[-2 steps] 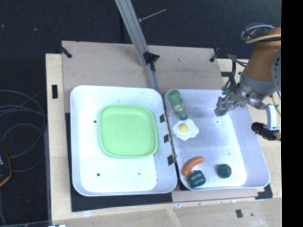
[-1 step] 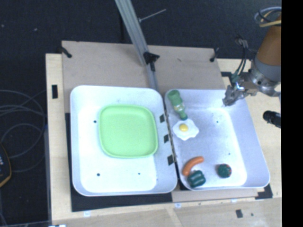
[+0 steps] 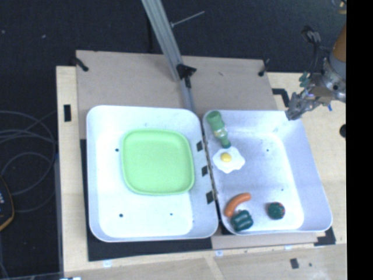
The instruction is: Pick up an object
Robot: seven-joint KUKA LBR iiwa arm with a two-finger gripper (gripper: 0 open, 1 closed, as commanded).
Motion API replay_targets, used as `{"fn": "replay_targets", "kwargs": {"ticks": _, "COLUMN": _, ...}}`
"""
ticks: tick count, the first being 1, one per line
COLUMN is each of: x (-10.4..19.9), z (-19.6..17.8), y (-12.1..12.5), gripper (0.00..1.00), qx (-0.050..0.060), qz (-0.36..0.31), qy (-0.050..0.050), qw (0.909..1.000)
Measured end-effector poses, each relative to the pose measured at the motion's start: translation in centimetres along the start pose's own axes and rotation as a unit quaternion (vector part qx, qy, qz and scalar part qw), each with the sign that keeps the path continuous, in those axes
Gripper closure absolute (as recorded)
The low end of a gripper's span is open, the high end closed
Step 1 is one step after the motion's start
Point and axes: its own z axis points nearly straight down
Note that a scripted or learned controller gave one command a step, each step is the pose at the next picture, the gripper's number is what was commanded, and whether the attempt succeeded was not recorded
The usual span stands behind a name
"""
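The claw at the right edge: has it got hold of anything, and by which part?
Nothing is held. The gripper hovers over the right bin's upper right corner, with nothing between its fingers.

Cut-off arm, small unclear toys

The grey arm with its orange band (image 3: 340,39) is cropped at the right side, so little beyond the wrist shows; the dark two-finger gripper (image 3: 296,107) at the right bin's upper corner is too small and blurred to tell how its fingers stand; the small round dark green and red toy (image 3: 276,210) is too blurred to identify; the slanted grey metal pole (image 3: 160,25) runs off the top edge.
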Motion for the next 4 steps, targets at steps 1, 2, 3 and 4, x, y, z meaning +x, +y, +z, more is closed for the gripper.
{"fn": "replay_targets", "kwargs": {"ticks": 1, "x": 5.4, "z": -0.1, "y": 0.9, "gripper": 1.0, "qx": 0.002, "qz": -0.002, "qy": 0.001, "qw": 1.0}}
{"fn": "replay_targets", "kwargs": {"ticks": 2, "x": 10.3, "z": 2.0, "y": 1.7, "gripper": 1.0, "qx": 0.003, "qz": -0.002, "qy": 0.001, "qw": 1.0}}
{"fn": "replay_targets", "kwargs": {"ticks": 3, "x": 14.8, "z": 2.0, "y": 2.5, "gripper": 1.0, "qx": 0.003, "qz": -0.002, "qy": 0.001, "qw": 1.0}}
{"fn": "replay_targets", "kwargs": {"ticks": 4, "x": 20.3, "z": 3.9, "y": 3.1, "gripper": 1.0, "qx": 0.004, "qz": -0.002, "qy": 0.001, "qw": 1.0}}
